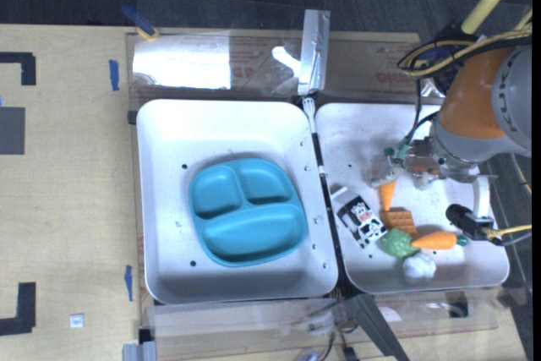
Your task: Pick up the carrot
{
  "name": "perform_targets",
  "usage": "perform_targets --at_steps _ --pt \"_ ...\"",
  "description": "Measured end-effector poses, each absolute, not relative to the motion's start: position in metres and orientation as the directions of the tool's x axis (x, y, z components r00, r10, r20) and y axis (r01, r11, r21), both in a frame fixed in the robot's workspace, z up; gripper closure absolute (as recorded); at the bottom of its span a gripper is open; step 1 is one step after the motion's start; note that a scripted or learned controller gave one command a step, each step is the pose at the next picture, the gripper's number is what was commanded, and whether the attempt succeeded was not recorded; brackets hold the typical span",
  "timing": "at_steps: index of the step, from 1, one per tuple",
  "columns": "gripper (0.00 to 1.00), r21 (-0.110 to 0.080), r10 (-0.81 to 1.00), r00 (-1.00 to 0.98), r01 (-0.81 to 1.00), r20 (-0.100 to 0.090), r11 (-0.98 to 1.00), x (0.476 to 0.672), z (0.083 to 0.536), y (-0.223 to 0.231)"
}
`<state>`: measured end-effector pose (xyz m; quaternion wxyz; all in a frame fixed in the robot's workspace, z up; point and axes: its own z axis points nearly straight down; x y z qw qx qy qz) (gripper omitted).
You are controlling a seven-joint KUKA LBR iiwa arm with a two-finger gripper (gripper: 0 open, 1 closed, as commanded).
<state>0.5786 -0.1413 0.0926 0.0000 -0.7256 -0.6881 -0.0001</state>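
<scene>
The carrot (pixel 434 241), orange with a green leafy end pointing right, lies on its side near the front of the right bin (pixel 355 127). A slim orange piece (pixel 386 196) stands just below my gripper (pixel 387 172), its top end meeting the gripper's tip. The gripper hangs over the middle of the right bin, up and to the left of the carrot. The grey arm with its orange band (pixel 473 110) reaches in from the right.
Beside the carrot lie a green toy (pixel 395 243), a white lump (pixel 418 268), a ridged orange-brown block (pixel 401 221) and a black-and-white box (pixel 358 217). The left bin (pixel 161 131) holds a blue divided tray (pixel 247 209).
</scene>
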Motion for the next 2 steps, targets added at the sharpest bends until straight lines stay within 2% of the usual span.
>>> perform_targets --at_steps 1,2 --pt "1.00 -0.005 0.999 0.054 0.999 0.001 -0.054 0.578 0.097 -0.141" --pt "1.00 0.002 0.997 0.076 0.997 0.001 -0.076 0.566 0.158 -0.088"
